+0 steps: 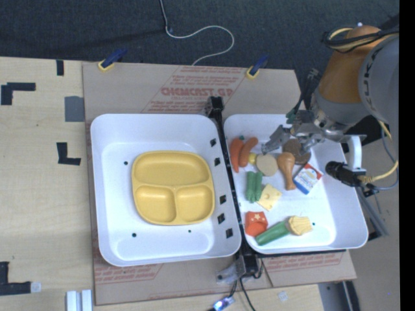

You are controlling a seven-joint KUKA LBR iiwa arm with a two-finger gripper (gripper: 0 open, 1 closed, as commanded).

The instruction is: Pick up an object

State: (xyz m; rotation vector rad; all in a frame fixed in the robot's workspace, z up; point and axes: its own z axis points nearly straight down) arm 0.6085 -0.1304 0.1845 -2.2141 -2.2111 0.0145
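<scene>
Nothing lifted yet, by my read. Gripper [280,139] low over right bin [343,229], fingers apart, nothing between them. Drumstick [286,165] and cream piece [266,164] lie just beside it. Grasp and lift remain.

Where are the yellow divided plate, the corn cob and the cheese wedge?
yellow divided plate [172,167]: camera view, floor of its wide top compartment.
corn cob [299,225]: camera view, middle of the yellow kernel end.
cheese wedge [270,197]: camera view, centre of its top face.
</scene>
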